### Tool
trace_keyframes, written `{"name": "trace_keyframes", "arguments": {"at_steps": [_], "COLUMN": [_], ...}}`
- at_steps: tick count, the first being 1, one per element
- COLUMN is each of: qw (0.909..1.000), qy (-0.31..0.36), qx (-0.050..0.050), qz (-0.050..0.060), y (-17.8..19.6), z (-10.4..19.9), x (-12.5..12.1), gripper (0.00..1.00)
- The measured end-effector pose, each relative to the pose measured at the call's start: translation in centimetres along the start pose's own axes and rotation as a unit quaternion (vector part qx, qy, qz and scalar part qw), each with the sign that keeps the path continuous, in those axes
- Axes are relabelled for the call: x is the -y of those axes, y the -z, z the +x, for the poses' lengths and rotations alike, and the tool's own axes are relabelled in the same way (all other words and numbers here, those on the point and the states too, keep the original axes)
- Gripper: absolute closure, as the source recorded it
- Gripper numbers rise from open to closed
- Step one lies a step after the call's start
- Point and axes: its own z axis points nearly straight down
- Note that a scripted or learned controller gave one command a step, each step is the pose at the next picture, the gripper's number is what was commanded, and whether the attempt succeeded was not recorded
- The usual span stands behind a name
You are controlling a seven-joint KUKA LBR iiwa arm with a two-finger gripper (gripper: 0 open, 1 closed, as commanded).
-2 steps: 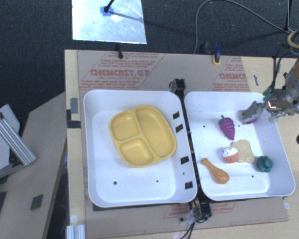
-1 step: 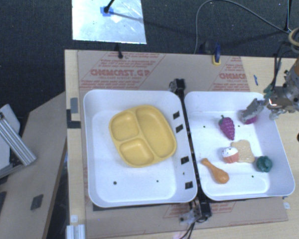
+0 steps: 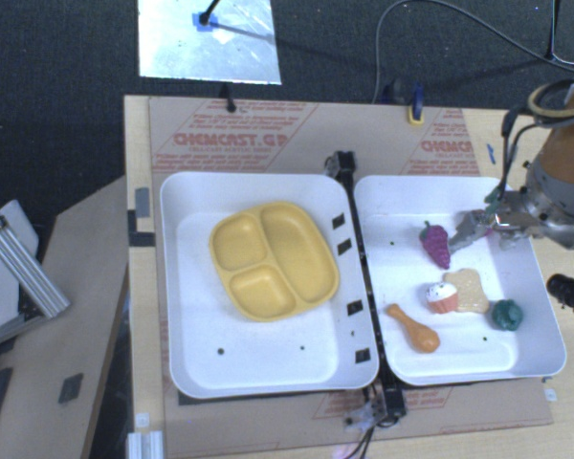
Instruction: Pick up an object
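Observation:
The right bin [image 3: 526, 256] holds several small toys. A purple bunch of grapes [image 3: 436, 245] lies near its middle. Below it sit a cupcake with pink base [image 3: 442, 297] leaning on a flat beige piece [image 3: 471, 289], an orange drumstick [image 3: 413, 327] and a teal lump [image 3: 505, 314]. My gripper [image 3: 471, 228] hangs low over the right bin, just to the right of the grapes and above the beige piece. Nothing shows in its grasp.
The left bin [image 3: 191, 352] carries a yellow divided plate [image 3: 273, 259]. A black hinge strip [image 3: 356, 266] runs between the two bins. The grey arm with its orange band [image 3: 562, 161] comes in from the right over the bin's far corner. Cables lie behind the bench.

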Motion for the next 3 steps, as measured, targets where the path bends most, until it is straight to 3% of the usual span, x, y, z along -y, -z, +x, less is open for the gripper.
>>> {"name": "trace_keyframes", "arguments": {"at_steps": [2, 3], "qw": [1.0, 1.0], "qy": [0.0, 0.0], "qx": [0.0, 0.001], "qz": [0.0, -0.003], "y": [-11.5, -10.1], "z": [-0.1, -0.2], "x": [-0.5, -0.6], "gripper": [0.0, 1.0]}}
